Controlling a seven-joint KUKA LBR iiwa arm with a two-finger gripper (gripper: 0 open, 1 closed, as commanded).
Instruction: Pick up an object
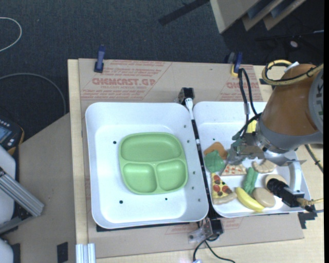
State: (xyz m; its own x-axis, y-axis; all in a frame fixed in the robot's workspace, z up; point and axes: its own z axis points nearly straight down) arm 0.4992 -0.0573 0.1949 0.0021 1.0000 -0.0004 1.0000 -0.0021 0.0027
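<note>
The gripper (240,154) hung low over the right bin (218,110), its grip impossible to judge, above toy food: a pizza slice (221,188), banana (249,199) and green vegetable (214,161). A green divided plate (152,163) occupied the left bin (103,154).

Dark blue-grey carpet (46,41), thin white cable (11,31), beige furniture (252,13)

1 fixed camera above the bench (154,72), slanted downward, both white bins (103,154) in frame
</note>
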